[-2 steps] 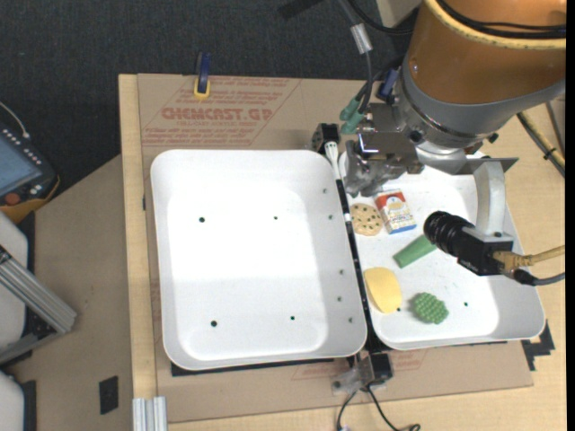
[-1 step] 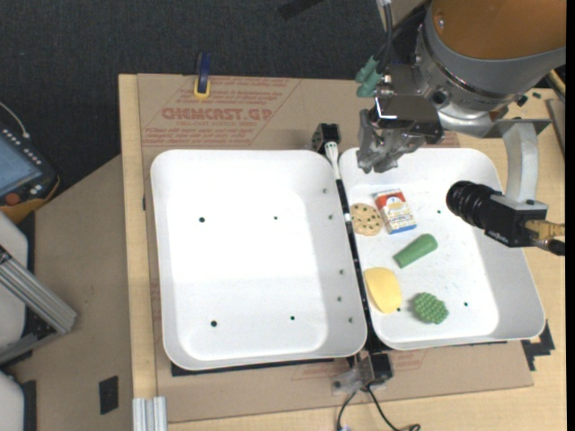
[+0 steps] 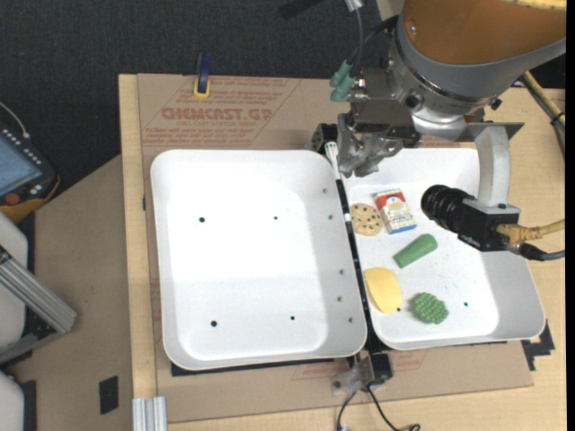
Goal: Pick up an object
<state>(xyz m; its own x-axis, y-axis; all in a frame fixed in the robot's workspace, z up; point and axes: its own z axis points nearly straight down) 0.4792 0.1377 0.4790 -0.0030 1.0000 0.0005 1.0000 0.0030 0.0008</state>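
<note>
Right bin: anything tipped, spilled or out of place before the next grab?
Nothing stands out. In the right bin the cookie, red-and-white box, green cylinder, yellow piece and bumpy green piece lie loosely apart, all inside the walls. The gripper hangs over the bin's far-left corner.

Bright, even overhead light whitens the bins point(image 3: 243, 241), throws soft shadows, and leaves the near arm point(image 3: 476, 25) blurred.
</note>
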